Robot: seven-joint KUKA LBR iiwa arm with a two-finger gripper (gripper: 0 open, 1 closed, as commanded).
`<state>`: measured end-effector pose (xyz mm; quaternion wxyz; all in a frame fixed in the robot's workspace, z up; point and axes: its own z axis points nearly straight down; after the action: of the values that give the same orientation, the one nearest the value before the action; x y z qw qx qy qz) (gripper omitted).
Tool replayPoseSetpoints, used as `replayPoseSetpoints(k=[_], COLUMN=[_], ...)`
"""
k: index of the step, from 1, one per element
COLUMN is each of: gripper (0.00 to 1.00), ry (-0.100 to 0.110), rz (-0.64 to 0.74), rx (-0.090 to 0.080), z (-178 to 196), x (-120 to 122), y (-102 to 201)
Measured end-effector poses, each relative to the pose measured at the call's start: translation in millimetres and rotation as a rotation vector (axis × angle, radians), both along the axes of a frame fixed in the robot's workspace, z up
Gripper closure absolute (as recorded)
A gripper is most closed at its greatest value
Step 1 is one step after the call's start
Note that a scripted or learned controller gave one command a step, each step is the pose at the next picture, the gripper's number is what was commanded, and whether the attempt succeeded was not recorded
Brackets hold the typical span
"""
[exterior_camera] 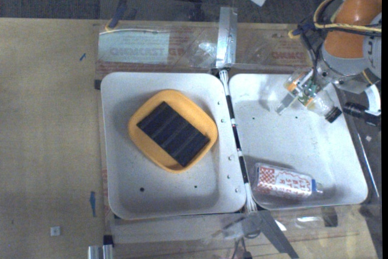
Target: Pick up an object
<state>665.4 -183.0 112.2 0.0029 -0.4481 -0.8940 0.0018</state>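
Camera view: left bin (121, 191) holds a yellow pad w/ dark stripes (173, 130), lying about in the middle. Right bin (339, 154) has a red & white packet (285, 180) lying flat near its front edge. The claw (292, 97) hangs over the right bin's back part, well apart from the packet – nothing in it – can't tell if it's wide or narrow

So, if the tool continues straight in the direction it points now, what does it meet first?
The tool points down and to the picture's left, over the right bin. Its line looks free of objects, so it would probably meet the bin's bare white floor first. Its height is unclear. The red-patterned packet lies nearer the front.
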Motion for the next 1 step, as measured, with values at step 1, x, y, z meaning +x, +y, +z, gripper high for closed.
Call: replayPoseSetpoints(k=[1], gripper=[0.00], ry=[-0.014], rz=[0.090], rx=[-0.002], z=[41.4], x=[2.9], y=[-15.1])
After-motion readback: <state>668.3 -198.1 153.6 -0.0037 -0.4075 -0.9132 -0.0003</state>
